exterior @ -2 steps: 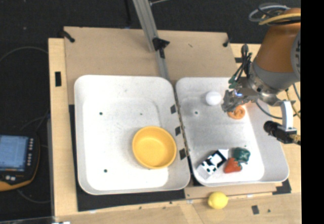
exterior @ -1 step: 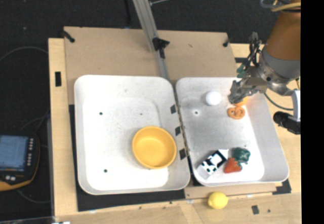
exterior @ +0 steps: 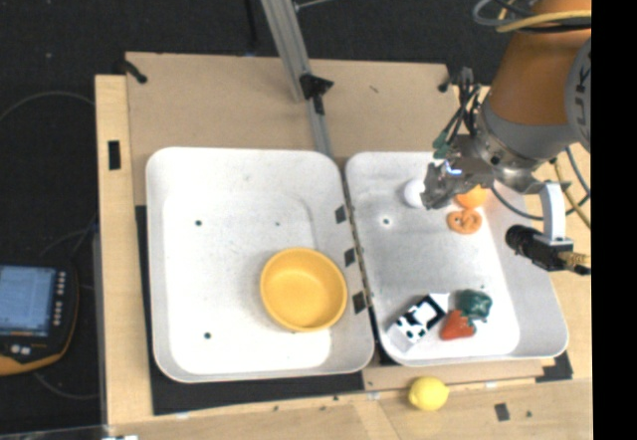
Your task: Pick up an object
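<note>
My gripper (exterior: 435, 191) hangs over the upper part of the right bin (exterior: 528, 324), just right of a small white ball (exterior: 413, 194). Two orange pieces lie beside it: one (exterior: 474, 196) partly behind the gripper, another (exterior: 463, 220) just below. Near the bin's front edge sit a black-and-white block (exterior: 419, 318), a red object (exterior: 457, 326) and a dark green object (exterior: 475, 304). I see nothing between the fingers, and their spacing is hidden by the wrist.
A yellow bowl (exterior: 303, 288) sits in the left bin (exterior: 199, 199). A yellow lemon-like ball (exterior: 428, 393) lies on the bench in front of the right bin. A metal pole (exterior: 284, 20) slants up behind the bins. A handheld pendant (exterior: 30, 314) rests at far left.
</note>
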### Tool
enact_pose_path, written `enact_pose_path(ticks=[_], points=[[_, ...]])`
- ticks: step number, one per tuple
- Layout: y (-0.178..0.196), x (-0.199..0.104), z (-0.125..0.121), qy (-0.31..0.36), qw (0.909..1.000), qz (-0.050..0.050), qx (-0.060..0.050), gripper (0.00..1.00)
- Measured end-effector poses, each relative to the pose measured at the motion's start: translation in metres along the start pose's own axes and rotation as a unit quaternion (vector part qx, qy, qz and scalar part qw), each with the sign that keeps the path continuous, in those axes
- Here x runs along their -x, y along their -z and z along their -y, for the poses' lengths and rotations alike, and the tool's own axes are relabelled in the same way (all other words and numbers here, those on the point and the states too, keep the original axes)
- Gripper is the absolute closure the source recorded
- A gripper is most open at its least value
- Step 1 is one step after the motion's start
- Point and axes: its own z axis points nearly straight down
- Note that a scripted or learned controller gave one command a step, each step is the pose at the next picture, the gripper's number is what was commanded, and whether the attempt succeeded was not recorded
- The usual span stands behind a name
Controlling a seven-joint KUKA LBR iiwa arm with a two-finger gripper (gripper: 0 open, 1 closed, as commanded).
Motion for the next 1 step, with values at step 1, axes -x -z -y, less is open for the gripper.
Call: enact_pose_path(ticks=[1], points=[[0.0036,-0.0482,0.0145,0.001,1.0,-0.001,0.0,1.0]])
